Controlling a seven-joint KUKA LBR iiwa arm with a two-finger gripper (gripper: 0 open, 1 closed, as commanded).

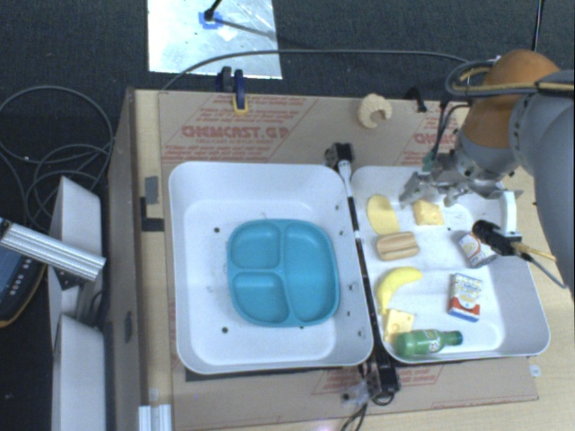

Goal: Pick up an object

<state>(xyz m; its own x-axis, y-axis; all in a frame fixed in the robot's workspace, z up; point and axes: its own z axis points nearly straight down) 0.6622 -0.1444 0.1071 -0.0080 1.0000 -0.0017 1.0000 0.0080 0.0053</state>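
Cardboard sheet (269,124) printed CHEMCAST (red), claw (437,185) above cheese (428,213)

Two bins (193,241), one plate (283,272), one banana (396,283).

My right bin (526,317) is packed: banana (396,283), green bottle (425,340), small carton (465,295) and hot dog (396,244) sit close together, with tight gaps. Left bin (193,196) has bare floor all around the blue plate (282,271), so way more room there.

A blue divided plate (281,272) sits in a white bin (202,196); the neighbouring white bin (526,317) holds a yellow banana (396,284), green bottle (425,341) and red-and-white carton (465,295).
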